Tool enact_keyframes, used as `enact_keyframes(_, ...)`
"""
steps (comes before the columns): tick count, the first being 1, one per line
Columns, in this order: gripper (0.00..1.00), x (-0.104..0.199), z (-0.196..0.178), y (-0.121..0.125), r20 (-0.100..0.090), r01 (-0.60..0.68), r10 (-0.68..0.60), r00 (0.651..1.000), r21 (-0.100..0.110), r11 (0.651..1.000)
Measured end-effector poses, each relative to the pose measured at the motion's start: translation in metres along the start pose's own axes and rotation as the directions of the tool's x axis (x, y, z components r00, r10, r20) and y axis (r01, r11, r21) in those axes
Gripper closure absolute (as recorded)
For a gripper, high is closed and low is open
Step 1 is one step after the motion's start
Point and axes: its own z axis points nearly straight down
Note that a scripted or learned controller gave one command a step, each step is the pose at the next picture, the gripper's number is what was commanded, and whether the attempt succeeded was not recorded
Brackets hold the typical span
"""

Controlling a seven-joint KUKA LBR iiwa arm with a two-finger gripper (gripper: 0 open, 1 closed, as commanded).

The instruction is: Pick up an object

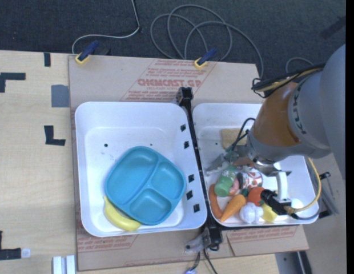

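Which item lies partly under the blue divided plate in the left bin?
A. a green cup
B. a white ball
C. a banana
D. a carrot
C: the yellow banana pokes out from beneath the lower-left edge of the blue divided plate in the left bin, while the carrot lies in the right bin.

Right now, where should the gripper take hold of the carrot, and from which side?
Grip the carrot across its thick orange middle, coming straight down from above. It lies flat and slanted in the right bin, and toys crowd its upper end, so closing across the narrow width looks safest.
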Motion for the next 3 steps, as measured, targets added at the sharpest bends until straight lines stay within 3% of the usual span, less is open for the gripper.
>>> enact_keyframes(1,0.00,-0.012,-0.002,0.058,0.000,0.001,-0.001,1.000,-0.002,1.000)
enact_keyframes(2,0.00,-0.006,-0.003,0.001,0.001,0.000,0.000,1.000,-0.004,1.000)
enact_keyframes(3,0.00,0.003,-0.003,-0.032,0.002,0.000,0.000,1.000,-0.006,1.000)
